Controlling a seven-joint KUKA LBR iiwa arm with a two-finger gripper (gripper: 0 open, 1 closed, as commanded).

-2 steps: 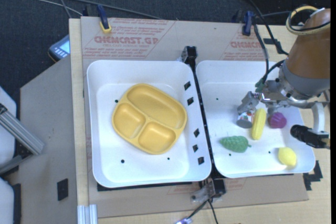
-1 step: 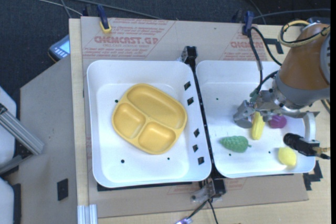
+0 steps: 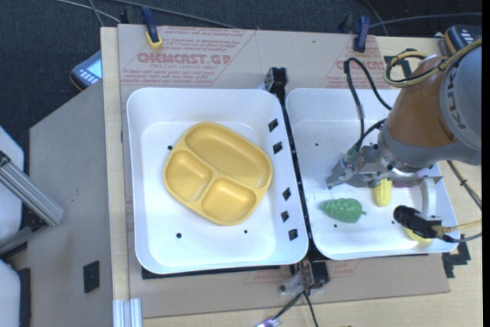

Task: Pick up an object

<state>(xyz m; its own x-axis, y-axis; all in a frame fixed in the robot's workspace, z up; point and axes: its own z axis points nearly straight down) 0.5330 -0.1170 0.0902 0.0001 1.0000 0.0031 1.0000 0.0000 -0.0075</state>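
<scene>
Gripper (image 3: 366,174) low in the right bin (image 3: 329,115), lower right of frame; can't tell its state. Green object (image 3: 342,209) just below it, not lifted. Pick pending.

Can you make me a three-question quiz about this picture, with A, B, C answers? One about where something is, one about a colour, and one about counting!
1. Where is the yellow divided plate?
A. left bin
B. right bin
C. on the floor

2. What colour is the bumpy object near the gripper?
A. red
B. green
C. blue

3. How many compartments does the plate have?
A. two
B. five
C. three

Answers: 1 A, it lies in the left bin. 2 B, it looks green on the white right bin. 3 C, one large and two smaller sections show.
</scene>
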